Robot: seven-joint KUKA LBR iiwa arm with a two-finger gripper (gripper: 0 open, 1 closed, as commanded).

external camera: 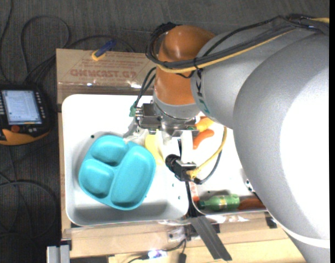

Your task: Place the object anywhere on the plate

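my gripper (163, 137) hangs under the wrist, at the upper right rim of the teal plate (117, 171), over the seam btwn the two bins. can't tell its state, the wrist covers it from this angle. a pale yellow object (152, 145) shows right below the wrist, touching or just past the plate's rim; i judge that's the task's thing, but whether i actually hold it i can't say. what matters: the plate lies to my left and slightly toward the front, its 3 compartments open and close by. an orange thing (201, 133) sits just right of the wrist, a green bottle (219, 202) farther out in the right bin (233, 169), both away from the plate.
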